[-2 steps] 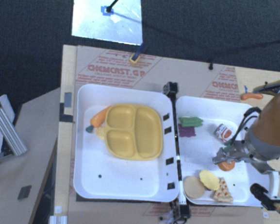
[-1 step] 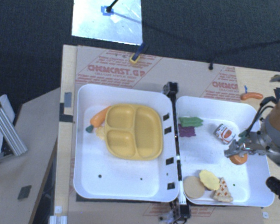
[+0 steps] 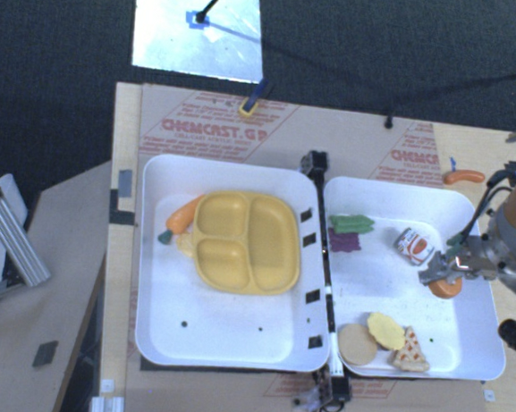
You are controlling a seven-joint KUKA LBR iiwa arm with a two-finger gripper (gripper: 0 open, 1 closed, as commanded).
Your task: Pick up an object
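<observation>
I have the gripper (image 3: 443, 273) low over the right bin (image 3: 478, 310), near its right edge, directly on top of a small orange piece (image 3: 446, 288) that pokes out under the fingertips. I can't tell how the jaws stand: the metal parts blur together at this angle, and I don't see the orange piece between them, so I'm not calling it held. I judge that piece the likeliest target. It looks like a small plastic toy food, so light, stiff and probably slick; rounded too, so it may squirt sideways if pinched off-centre. I'd take it across its widest part, fingers straddling it and low to the bin floor. Alternatives in the same bin: a red and white can (image 3: 413, 246) just left of the gripper, lying on its side, light but round, best gripped across its body; a green vegetable (image 3: 351, 224) and a purple bit (image 3: 345, 242) at the top left corner; a tan disc (image 3: 358, 345), yellow chip (image 3: 385, 330) and pizza slice (image 3: 412, 350) along the bottom edge, all flat and hard to get under. The left bin (image 3: 159, 264) carries a yellow divided plate (image 3: 241, 241) with a carrot (image 3: 184, 214) at its upper left.
</observation>
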